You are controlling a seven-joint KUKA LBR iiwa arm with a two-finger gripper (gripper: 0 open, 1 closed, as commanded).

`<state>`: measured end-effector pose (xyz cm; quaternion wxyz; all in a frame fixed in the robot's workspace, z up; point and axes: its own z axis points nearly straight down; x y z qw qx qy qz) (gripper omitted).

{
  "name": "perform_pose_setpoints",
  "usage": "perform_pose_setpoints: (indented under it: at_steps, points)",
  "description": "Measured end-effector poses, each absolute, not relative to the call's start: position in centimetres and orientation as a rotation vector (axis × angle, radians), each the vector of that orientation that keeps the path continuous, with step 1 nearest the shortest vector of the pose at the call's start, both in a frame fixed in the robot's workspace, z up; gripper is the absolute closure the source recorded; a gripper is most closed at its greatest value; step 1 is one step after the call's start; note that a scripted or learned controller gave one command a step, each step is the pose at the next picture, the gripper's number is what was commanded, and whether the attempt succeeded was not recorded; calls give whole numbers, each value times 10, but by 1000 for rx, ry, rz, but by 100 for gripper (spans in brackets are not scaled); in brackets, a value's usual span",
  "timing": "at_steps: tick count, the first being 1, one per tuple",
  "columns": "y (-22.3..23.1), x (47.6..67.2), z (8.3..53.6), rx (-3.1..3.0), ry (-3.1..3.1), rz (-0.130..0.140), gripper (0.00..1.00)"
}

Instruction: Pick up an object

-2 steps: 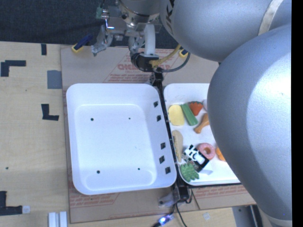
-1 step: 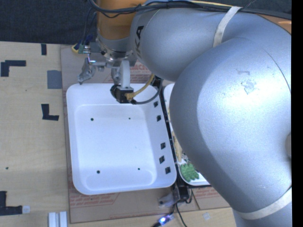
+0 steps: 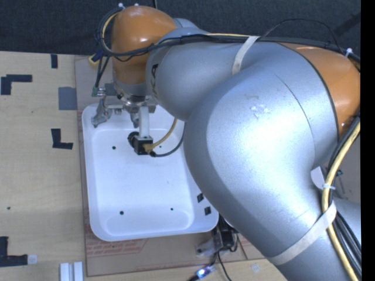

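My gripper (image 3: pixel 120 109) hangs under the orange wrist (image 3: pixel 137 37), over the far end of the left white bin (image 3: pixel 102 215). It sits low, close to the bin's back wall. The bin's white floor (image 3: pixel 137 186) shows a few small dark dots. I see nothing between the gripper and the floor. The arm's big grey body (image 3: pixel 258 133) hides everything to the right of this bin.
The wooden bench (image 3: pixel 35 174) to the left carries black tape marks (image 3: pixel 58 139) and a grey patch (image 3: pixel 67 97). A cardboard sheet (image 3: pixel 114 247) lies under the bin. Small white pieces (image 3: pixel 70 270) lie near the front edge.
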<state>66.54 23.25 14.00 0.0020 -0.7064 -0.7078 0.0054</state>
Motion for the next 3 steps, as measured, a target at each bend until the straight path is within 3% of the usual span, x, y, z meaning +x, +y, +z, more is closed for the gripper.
perform_pose_setpoints:
  at_steps: [1, 2, 3]
  points:
    - [111, 663, 230, -2237, -2217, -3, 0]
    - [182, 661, 75, -2210, -2224, 13, 0]
    - [237, 668, 147, -2215, -2228, -6, 0]
